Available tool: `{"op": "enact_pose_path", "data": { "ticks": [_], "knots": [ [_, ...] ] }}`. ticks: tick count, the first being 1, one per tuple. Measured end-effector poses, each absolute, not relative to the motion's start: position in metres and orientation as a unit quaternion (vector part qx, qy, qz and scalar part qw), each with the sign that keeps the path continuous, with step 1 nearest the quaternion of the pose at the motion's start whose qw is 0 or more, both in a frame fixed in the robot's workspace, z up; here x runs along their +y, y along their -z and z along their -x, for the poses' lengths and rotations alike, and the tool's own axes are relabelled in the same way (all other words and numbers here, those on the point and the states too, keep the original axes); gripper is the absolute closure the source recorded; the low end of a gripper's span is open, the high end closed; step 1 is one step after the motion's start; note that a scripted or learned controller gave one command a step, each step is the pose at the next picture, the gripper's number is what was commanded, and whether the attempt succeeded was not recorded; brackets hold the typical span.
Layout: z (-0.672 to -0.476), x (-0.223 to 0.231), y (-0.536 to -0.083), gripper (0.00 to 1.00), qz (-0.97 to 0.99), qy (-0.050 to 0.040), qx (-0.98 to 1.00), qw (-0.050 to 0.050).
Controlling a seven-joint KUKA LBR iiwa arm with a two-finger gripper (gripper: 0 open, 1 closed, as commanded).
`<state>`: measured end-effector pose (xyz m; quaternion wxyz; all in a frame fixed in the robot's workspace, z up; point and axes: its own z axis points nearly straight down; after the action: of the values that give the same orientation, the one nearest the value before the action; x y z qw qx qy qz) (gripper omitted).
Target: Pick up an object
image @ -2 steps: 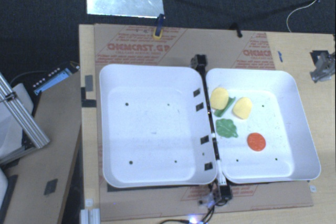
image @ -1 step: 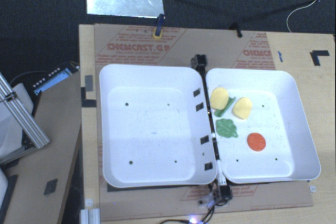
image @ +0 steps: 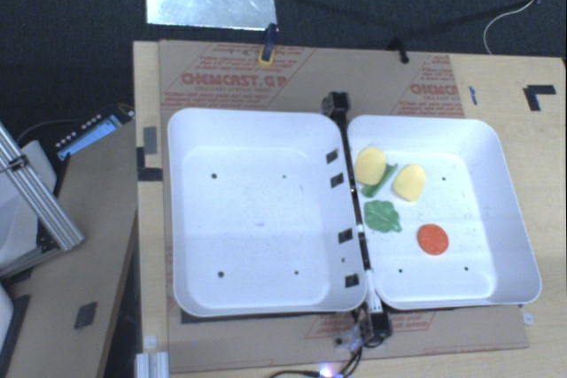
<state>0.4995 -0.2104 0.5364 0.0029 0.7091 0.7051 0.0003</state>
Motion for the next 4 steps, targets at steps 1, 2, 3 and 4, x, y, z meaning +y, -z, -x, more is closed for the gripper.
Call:
{"op": "enact_pose_path", "data": {
  "ticks": [1,2,3,4],
  "knots": [
    [-0.486,-0.144,-0.285,1.0,-0.706,0.0022,0.708,-0.005],
    [-0.503,-0.061,-0.452,1.0,-0.702,-0.0083,0.712,0.008],
    [-0.554,-0.098,-0.494,1.0,-0.707,-0.0023,0.707,0.005],
    [-0.505,-0.041,-0.538,1.0,-0.704,-0.0025,0.71,0.002]
  ]
}}
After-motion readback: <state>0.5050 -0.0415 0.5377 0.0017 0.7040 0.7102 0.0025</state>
